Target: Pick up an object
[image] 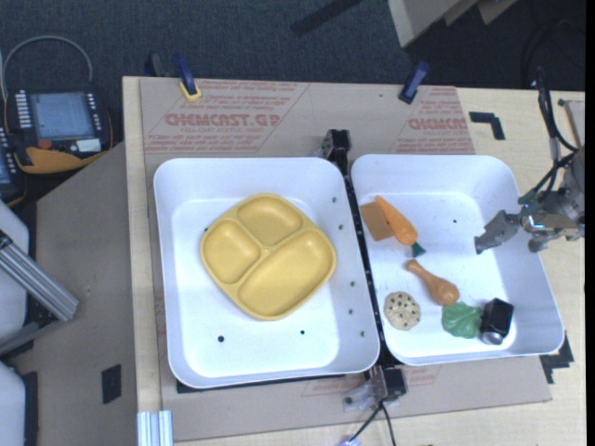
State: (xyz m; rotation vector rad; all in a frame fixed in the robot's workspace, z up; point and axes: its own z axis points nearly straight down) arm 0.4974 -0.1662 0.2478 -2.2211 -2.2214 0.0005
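Two shallow white bins sit side by side on the bench. The left bin (177, 249) carries a yellow divided plate (269, 255) lying flat near its middle, three compartments facing up.

The right bin (465, 170) holds the small things. A toy carrot (397, 221) lies slantwise near the bin's left wall, toward its far edge, its orange body resting against a brown flat piece (374, 220) that may be a slice of toy bread. Just nearer the camera, a tan drumstick-shaped toy (433, 282) lies at a slant around the middle of the bin floor. A round speckled cookie (402, 310) sits close to the bin's near-left corner. In the near-right corner, a green leafy toy (460, 321) touches a small black object (496, 321) with a pale face, pressed up to the bin's near rim.

The gripper (493, 235) reaches in over the right wall of the right bin, about halfway along that wall, with its grey fingers pointing toward the bin's centre. How wide the fingers stand cannot be told from this angle, and nothing is seen between them. The drumstick-shaped toy is the closest thing to the fingertips, lying apart from them toward the bin's near-left; the carrot is farther off toward the left wall, and the green toy and black object lie well apart toward the near rim.
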